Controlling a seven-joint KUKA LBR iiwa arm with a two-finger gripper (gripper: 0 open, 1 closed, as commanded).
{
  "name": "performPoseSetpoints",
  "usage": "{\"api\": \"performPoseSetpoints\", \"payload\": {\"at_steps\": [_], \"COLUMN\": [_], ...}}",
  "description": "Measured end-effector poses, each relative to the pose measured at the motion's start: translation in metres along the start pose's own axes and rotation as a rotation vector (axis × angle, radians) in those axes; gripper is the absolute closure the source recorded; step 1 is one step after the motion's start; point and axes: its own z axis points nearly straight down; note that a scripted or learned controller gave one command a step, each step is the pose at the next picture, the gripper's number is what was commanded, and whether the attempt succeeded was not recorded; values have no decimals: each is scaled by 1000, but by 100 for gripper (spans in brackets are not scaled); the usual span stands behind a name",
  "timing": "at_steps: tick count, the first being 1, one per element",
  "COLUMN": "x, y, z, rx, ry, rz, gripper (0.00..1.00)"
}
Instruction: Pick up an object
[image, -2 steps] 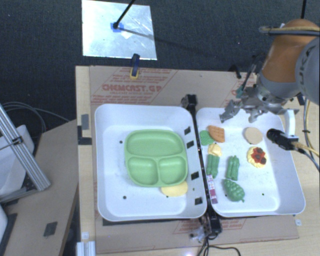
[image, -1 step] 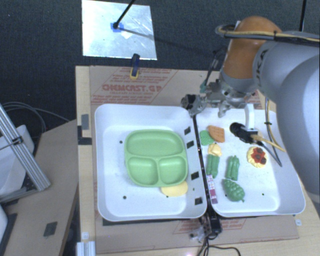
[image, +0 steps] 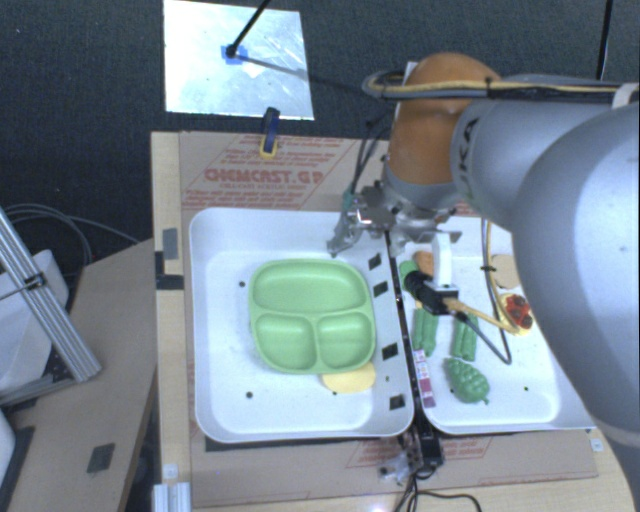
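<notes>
Plainly, no single target is fixed, so the nearest candidates matter most. The end effector (image: 395, 225) hangs over the far end of the divide between the left bin (image: 215, 330) and the right bin (image: 540, 395); whether it is apart or together cannot be told, and nothing is seen held in it.

In the left bin lies a green divided plate (image: 312, 315), with a yellow piece (image: 348, 379) partly tucked under its near edge. The plate looks like light, stiff, smooth plastic; lying flat, its raised rim is probably the only place to pinch it, and it would likely slip.

The right bin holds small toy-like pieces: a green stick (image: 425, 330) just beside the divide, a second green stick (image: 463, 340), a knobbly green piece (image: 467, 380) nearer the front, and an orange-red piece (image: 515, 308) partly behind the arm. All seem light and rigid. The knobbly piece probably offers the best hold, taken across its narrow width, since it lies apart from the others with bare floor around it.

The first stick lies close to the bin wall, leaving little room on that side. The left bin's corners are open.
</notes>
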Motion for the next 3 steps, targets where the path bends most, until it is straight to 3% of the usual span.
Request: {"api": "performPoseSetpoints", "payload": {"at_steps": [1,2,3], "x": [71,100,99], "y": [8,36,36], "z": [-188,-361,-362], "rx": [-23,-23,-7], "ry": [2,1,-4], "rz": [1,3,1], "gripper": [0,0,100]}}
